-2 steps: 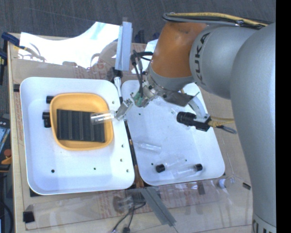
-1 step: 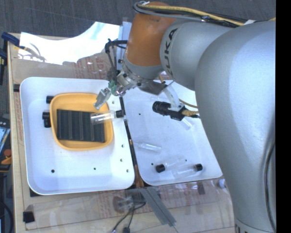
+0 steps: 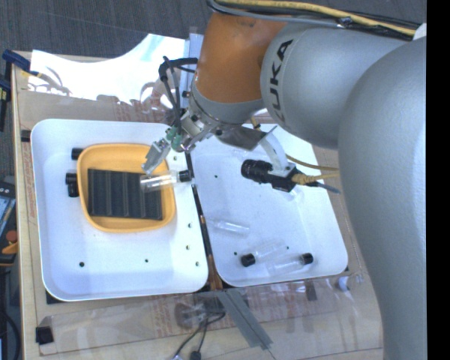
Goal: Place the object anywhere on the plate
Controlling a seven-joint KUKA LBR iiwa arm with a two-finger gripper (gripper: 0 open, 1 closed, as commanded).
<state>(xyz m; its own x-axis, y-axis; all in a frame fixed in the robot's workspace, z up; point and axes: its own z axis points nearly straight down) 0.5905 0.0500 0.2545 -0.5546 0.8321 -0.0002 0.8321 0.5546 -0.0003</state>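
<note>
Clear vial (image 3: 159,180) with a black cap, seen lying on its side across the right rim of the yellow plate (image 3: 105,150), the capped end turned toward the gap between the bins. A dark ribbed insert (image 3: 124,193) is carried in the plate's hollow, and two small black pieces (image 3: 73,184) are set just beside its left edge. The plate is seated in the left bin (image 3: 97,268). In the right bin (image 3: 319,223), several more clear capped vials (image 3: 276,260) are scattered near the front wall. Both bins are borne on a pale wooden bench (image 3: 135,321), surrounded by dark floor. The grey arm (image 3: 345,88) is extended from the right over the right bin, its orange band (image 3: 232,51) uppermost, with the gripper (image 3: 150,168) slanted down-left directly over the vial. Whether the jaws are closed on the vial cannot be told.
</note>
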